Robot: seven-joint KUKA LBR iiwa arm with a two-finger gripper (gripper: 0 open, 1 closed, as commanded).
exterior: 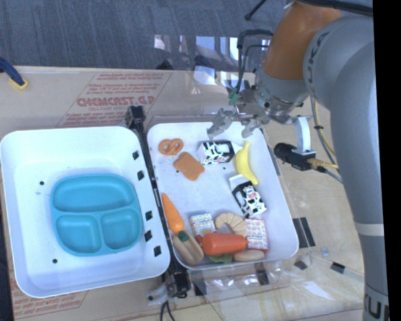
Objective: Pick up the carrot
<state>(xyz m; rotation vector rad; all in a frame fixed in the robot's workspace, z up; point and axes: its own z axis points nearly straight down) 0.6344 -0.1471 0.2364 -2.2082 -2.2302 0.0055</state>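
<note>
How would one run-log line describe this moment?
two-finger gripper: open, above right bin's far edge | orange carrot: lying by right bin's left wall, untouched | status: not picked

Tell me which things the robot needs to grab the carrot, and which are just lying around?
For the job:
- carrot, by the right bin's left wall
- hand, up over that bin's far edge

Just lying around:
- banana
- pretzel
- brown cracker
- two cow-patterned cartons
- blue divided plate in the left bin
</note>
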